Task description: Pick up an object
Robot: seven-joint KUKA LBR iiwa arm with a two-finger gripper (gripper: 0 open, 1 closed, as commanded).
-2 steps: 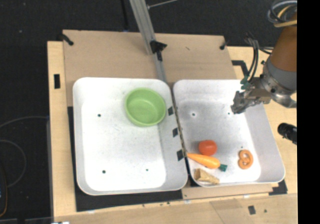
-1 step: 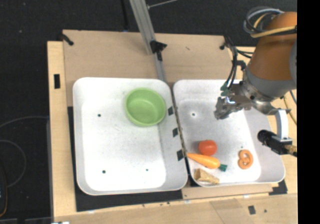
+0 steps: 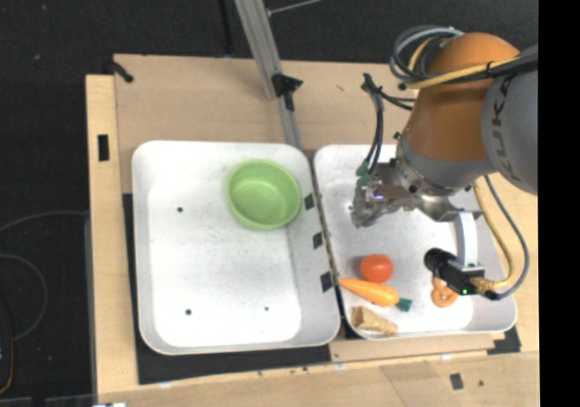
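Observation:
In the right bin [image 3: 337,169] lie a red tomato [image 3: 376,266], an orange carrot [image 3: 369,290] with a green tip, a tan bread-like piece [image 3: 372,321] at the front edge, and a small orange piece [image 3: 443,293] beside a black fitting. A green bowl [image 3: 264,194] rests in the left bin [image 3: 181,251] near its far right corner. My gripper [image 3: 367,208] hangs over the middle of the right bin, a little behind and left of the tomato. Nothing shows between its fingers.
A grey metal pole [image 3: 258,33] slants up from the back of the bench between the bins. Black and yellow cables [image 3: 489,283] trail by the right bin's right side. The arm's orange band [image 3: 462,88] covers the right bin's far right part.

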